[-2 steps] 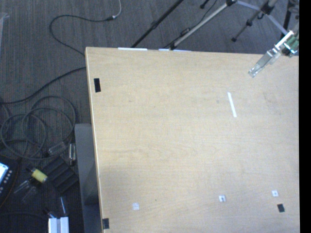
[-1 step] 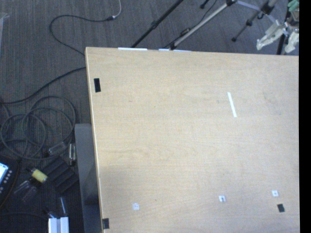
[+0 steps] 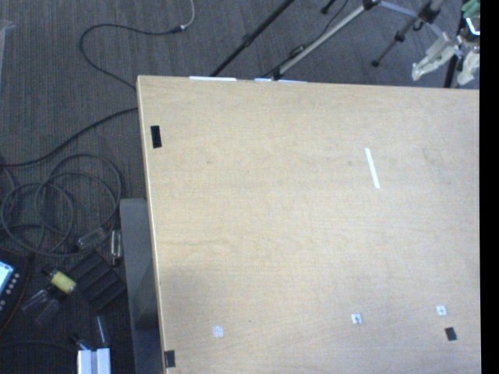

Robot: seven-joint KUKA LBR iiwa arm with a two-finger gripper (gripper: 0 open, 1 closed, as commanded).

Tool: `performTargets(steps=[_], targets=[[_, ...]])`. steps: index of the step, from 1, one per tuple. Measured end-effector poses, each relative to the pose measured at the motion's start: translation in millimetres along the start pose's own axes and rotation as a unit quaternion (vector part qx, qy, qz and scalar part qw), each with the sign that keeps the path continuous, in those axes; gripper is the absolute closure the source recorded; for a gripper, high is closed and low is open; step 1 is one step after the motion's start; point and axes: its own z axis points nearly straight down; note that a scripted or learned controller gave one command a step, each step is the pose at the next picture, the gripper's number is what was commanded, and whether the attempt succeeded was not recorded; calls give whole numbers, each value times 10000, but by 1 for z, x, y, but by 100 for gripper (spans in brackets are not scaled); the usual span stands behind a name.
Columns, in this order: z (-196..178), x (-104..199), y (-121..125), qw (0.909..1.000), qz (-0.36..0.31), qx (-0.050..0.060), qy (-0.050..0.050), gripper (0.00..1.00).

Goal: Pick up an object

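A bare wooden table carries a thin white strip right of its middle, long axis nearly upright. The claw's state cannot be told.

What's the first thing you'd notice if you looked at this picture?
A big pale wooden tabletop takes up most of the view, with a thin white strip lying on it toward the upper right. On the dark carpet at the left, black cables curl in loops, and a small yellow piece sits just below them.
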Motion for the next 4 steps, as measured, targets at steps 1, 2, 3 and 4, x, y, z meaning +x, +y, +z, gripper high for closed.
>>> performTargets(steps=[1,2,3,4], targets=[[0,0,0,10000,0,0,0,0],[1,20,0,9630,2694,17,6,0],[0,51,-30,9948,1016,11,14,0],[0,51,-30,9948,1016,11,14,0]])
